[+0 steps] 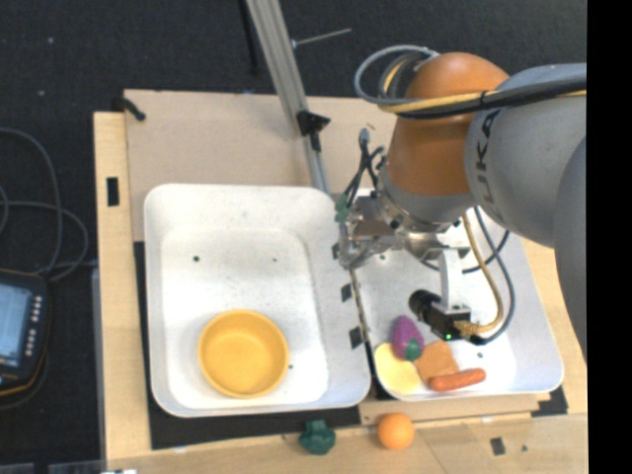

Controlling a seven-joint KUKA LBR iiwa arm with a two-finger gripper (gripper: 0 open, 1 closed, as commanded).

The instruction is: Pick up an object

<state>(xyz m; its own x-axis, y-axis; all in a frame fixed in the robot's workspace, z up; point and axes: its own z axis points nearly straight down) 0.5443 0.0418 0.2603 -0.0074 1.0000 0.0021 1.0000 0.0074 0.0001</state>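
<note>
A yellow bowl (pixel 243 352) is sitting at 6 o'clock in the left bin (pixel 158 205), and a green toy (pixel 317 436) is lying outside on the bench (pixel 197 136) front edge. The gripper (pixel 367 237) is hovering at the right bin's (pixel 523 344) 10 o'clock rim; whether it is open or closed cannot be told. An orange ball (pixel 395 430) is resting outside too. Likely targets are crowding the right bin's 7 o'clock corner: a pale yellow piece (pixel 392 371), a purple piece (pixel 405 335), an orange piece (pixel 435 359) and a red piece (pixel 457 379). Picking well is probably meaning travelling toward 5 o'clock and descending squarely on the purple piece, which looks the least hemmed in.
</note>
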